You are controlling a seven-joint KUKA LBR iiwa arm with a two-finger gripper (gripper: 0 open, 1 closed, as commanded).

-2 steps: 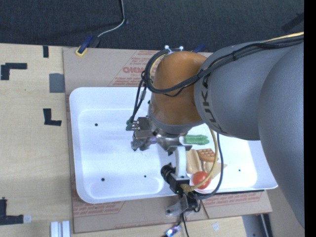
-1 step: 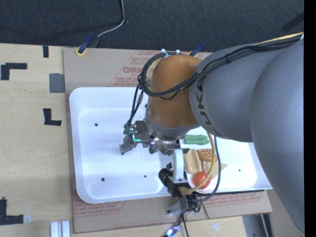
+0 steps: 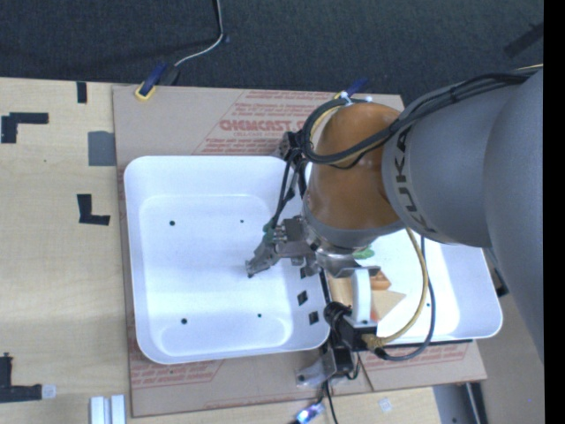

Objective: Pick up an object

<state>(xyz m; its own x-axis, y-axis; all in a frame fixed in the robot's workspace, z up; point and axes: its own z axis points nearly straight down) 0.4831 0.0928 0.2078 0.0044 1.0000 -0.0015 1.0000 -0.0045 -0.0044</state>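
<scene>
The pincer [image 3: 265, 256] hangs over the left bin [image 3: 159, 184], its grip impossible to tell, so nothing seems picked yet.

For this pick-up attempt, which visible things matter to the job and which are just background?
Part of the job:
- metal two-finger end effector, over the left shallow white bin
- orange and tan objects in the right shallow white bin, mostly hidden by the arm

Just lying about:
- brown cardboard sheet under the bins
- white cable with yellow-blue plug
</scene>
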